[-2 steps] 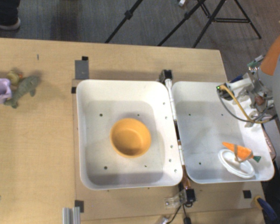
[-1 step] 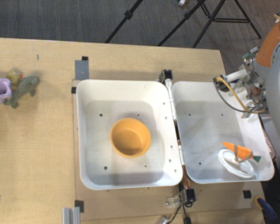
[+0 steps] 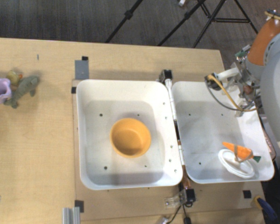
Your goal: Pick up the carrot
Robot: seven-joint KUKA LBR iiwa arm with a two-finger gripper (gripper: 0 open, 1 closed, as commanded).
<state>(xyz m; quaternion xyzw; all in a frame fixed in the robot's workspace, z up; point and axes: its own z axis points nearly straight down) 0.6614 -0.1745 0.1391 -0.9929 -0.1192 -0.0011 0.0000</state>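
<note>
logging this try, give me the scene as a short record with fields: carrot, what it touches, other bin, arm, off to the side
carrot: orange carrot with green end, near front right corner of the right bin
touching: lies on a white ring-shaped item
left bin: holds an orange bowl, upright
arm: grey, orange band, above the right bin's far right edge, apart from the carrot
bench left: purple toy beside a grey-green toy

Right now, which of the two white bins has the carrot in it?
The right-hand bin, nearest the arm. The carrot lies at its near right corner on a white ring-shaped thing; the left bin holds an orange bowl.
</note>
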